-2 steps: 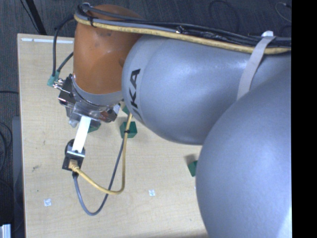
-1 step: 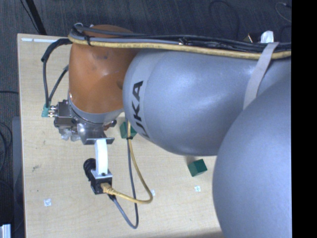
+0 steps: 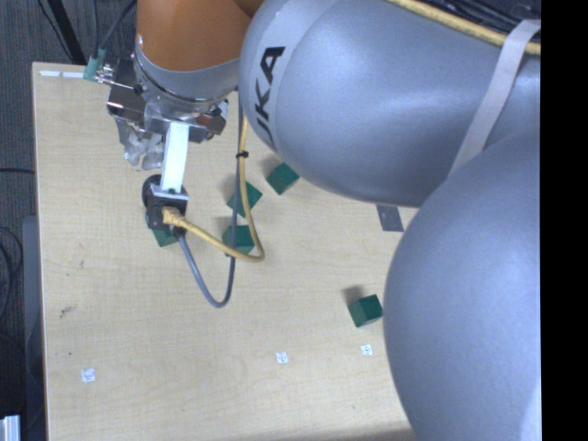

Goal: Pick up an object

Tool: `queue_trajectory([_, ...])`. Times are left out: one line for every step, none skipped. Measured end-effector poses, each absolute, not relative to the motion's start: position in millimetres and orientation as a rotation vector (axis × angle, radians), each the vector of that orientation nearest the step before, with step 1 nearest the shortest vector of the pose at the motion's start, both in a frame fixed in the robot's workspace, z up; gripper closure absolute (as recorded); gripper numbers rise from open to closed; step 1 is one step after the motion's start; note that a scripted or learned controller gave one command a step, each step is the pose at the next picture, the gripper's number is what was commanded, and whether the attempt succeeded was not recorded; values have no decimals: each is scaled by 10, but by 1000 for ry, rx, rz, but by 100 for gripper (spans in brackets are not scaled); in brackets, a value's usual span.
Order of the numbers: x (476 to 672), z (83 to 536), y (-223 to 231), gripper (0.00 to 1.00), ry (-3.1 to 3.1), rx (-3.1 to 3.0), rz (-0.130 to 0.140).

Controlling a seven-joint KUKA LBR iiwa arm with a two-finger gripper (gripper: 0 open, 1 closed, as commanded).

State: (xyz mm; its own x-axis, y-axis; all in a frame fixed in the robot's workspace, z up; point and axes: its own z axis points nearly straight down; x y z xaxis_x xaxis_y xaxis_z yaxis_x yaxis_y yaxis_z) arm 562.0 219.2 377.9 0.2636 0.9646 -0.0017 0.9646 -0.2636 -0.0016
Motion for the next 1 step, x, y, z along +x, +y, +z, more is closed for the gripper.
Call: queue_trajectory([5067, 4429, 2194, 100, -1784, -2586, 0])
